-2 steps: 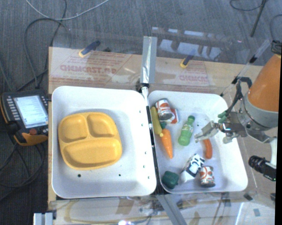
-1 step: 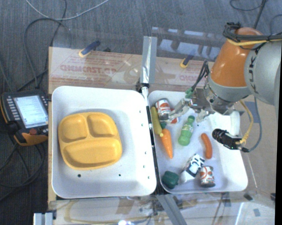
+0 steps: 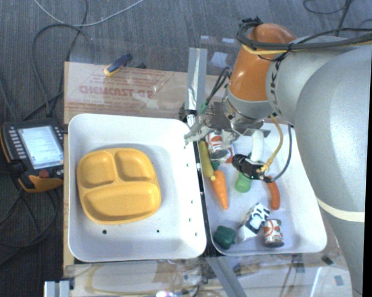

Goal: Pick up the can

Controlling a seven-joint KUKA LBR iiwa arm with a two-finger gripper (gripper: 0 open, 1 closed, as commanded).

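A small can with a red and white label lies near the front right corner of the right bin. My gripper hangs low over the back left part of that bin, far from the can. A red and white object sits right under the gripper. I cannot tell whether the gripper touches it or what it is. The wrist and its orange band hide the back of the bin.
In the right bin lie a carrot, a yellow stick, a green piece, an orange-red piece, a black and white carton touching the can, and a dark green block. The left bin holds a yellow divided tray.
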